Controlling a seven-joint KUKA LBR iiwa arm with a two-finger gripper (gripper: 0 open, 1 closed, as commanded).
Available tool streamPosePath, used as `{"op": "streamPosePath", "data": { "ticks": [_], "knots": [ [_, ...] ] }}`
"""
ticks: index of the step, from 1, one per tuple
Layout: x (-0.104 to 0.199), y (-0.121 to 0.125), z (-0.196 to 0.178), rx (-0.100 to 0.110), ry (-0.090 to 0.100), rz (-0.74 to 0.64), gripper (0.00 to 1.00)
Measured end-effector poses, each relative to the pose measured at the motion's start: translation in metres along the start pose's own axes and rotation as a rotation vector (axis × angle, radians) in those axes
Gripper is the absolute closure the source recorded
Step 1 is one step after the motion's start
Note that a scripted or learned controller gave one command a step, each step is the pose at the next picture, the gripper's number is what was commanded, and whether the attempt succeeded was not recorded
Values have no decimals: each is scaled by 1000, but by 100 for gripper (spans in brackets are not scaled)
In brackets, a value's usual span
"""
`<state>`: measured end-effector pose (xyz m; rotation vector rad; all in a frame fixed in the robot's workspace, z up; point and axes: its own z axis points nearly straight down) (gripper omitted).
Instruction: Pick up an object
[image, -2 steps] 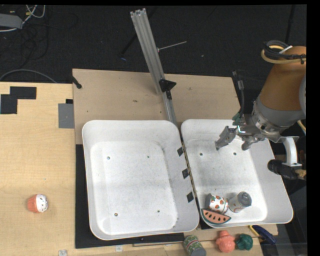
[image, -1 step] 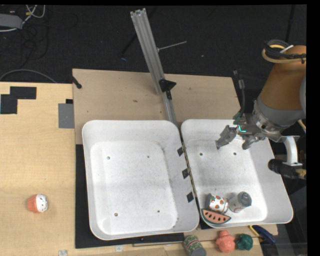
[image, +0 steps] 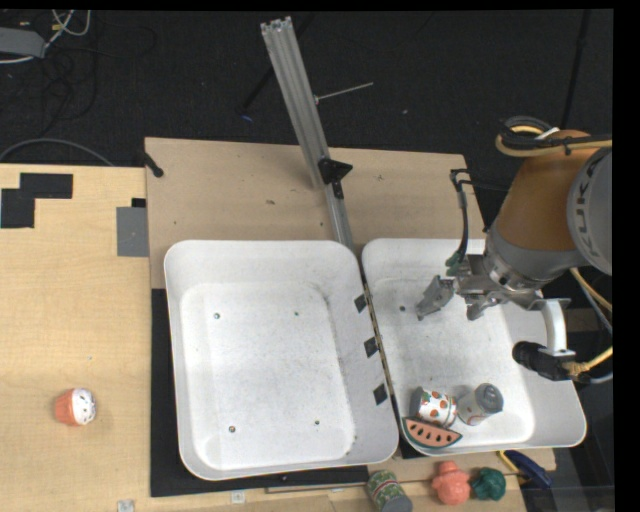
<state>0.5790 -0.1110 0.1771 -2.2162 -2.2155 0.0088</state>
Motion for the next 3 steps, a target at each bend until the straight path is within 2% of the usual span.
{"op": "streamPosePath", "data": {
  "ticks": [2, 3],
  "knots": [
    [0, 1, 86, -8, -2, 1, 0],
    [-1, 1, 75, -8, 0, 7, 100]
  ]
}}
